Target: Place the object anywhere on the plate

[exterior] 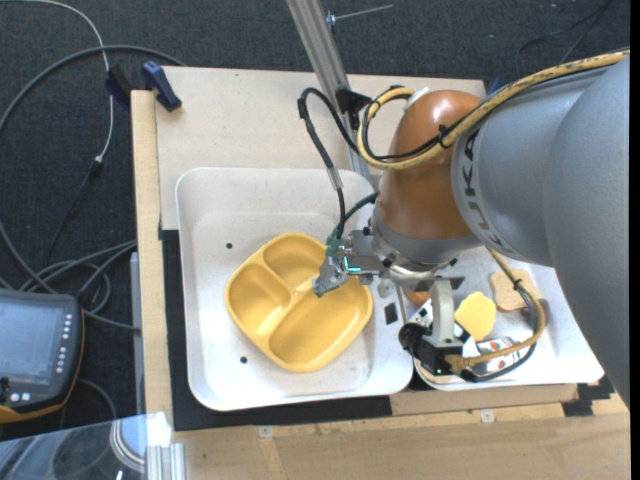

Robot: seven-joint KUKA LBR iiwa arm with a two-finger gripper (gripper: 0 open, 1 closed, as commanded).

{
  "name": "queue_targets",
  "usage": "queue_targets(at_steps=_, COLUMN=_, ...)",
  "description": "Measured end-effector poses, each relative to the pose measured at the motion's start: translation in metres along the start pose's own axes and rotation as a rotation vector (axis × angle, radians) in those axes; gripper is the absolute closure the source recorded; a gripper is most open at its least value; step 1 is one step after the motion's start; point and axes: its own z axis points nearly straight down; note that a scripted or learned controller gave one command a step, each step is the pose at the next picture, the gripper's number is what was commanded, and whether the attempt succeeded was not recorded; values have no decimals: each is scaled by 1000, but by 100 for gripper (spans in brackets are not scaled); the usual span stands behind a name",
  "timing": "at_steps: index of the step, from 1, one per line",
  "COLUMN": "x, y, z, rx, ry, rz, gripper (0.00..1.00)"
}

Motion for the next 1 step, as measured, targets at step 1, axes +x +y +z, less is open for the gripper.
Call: queue_targets(at_steps=1, x=0, y=0, z=0, rx=0, ry=0, rz=0, gripper=0)
